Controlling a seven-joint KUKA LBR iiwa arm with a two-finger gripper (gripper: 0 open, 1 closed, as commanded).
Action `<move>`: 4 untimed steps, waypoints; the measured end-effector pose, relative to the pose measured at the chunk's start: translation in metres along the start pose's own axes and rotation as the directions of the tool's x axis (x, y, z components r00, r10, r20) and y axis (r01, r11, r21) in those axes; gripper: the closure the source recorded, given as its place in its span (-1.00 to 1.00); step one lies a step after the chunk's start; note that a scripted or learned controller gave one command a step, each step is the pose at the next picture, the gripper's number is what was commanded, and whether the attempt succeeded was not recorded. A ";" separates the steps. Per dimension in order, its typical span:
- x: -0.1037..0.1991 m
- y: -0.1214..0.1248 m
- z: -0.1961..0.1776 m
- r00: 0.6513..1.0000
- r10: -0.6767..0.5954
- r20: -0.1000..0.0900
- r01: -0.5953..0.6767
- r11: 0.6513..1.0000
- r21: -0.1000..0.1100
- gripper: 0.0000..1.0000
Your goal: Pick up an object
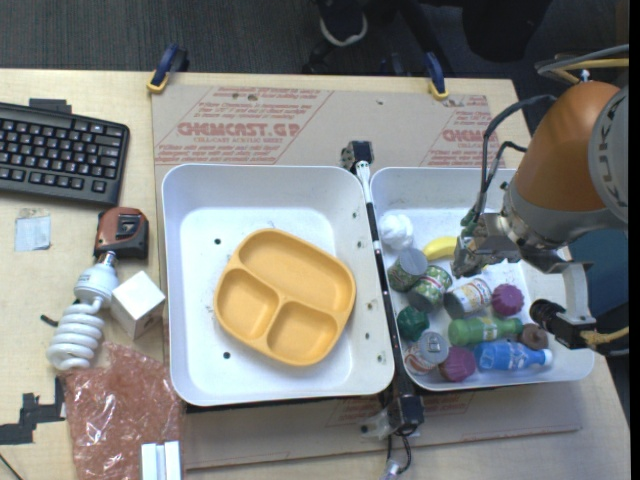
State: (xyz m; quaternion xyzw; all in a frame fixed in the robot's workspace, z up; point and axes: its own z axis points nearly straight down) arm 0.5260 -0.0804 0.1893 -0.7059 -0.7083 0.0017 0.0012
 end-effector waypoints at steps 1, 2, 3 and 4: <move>-0.035 -0.048 -0.006 1.000 0.004 -0.001 -0.004 1.000 0.001 1.00; -0.035 -0.048 -0.006 1.000 0.004 -0.001 -0.004 1.000 0.001 -1.00; -0.056 -0.014 0.100 1.000 0.004 -0.002 -0.004 1.000 0.000 -1.00; -0.057 -0.013 0.093 1.000 0.003 -0.002 -0.003 1.000 0.002 1.00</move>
